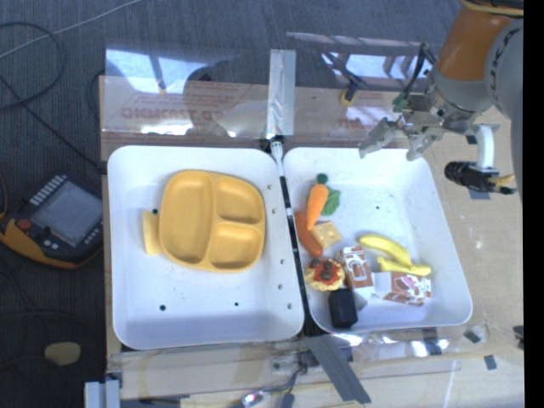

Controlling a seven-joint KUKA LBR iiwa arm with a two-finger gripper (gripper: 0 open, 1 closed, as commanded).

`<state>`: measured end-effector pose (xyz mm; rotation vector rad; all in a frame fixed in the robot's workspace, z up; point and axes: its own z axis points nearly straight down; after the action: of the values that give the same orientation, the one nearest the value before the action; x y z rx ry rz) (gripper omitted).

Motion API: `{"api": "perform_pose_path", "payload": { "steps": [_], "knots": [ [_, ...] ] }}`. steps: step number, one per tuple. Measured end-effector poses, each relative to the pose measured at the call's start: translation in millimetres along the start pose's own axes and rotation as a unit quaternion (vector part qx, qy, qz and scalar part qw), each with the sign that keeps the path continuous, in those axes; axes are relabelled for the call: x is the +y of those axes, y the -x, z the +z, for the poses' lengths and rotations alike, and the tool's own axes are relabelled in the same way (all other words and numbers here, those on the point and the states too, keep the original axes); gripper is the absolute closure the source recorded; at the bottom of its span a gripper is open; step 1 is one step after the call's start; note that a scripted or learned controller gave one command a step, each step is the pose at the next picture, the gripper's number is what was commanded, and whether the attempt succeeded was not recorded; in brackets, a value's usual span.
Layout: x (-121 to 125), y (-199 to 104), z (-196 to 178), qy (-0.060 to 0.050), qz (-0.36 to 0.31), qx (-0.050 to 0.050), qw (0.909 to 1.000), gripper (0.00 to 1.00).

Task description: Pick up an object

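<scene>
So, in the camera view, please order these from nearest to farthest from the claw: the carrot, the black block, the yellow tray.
1. carrot, right bin, upper left, nearest the claw.
2. black block, right bin, bottom edge.
3. yellow tray, left bin, farthest.

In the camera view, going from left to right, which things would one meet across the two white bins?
Yellow divided tray in the left bin → toy carrot → black block → banana → brown-and-white carton, all four in the right bin.

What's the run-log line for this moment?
gripper: open, nothing held, above right bin far edge | carrot, banana: in right bin | yellow tray: left bin
</scene>
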<state>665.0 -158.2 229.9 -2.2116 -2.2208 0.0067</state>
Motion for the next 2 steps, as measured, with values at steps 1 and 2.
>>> {"api": "perform_pose_path", "payload": {
  "steps": [1,2],
  "knots": [
    [3.9,16.0,-27.1,0.000,-0.057,-0.003,0.9984,0.00],
    [3.8,-37.8,92.3,0.000,-0.138,-0.001,0.9905,0.00]
  ]
}}
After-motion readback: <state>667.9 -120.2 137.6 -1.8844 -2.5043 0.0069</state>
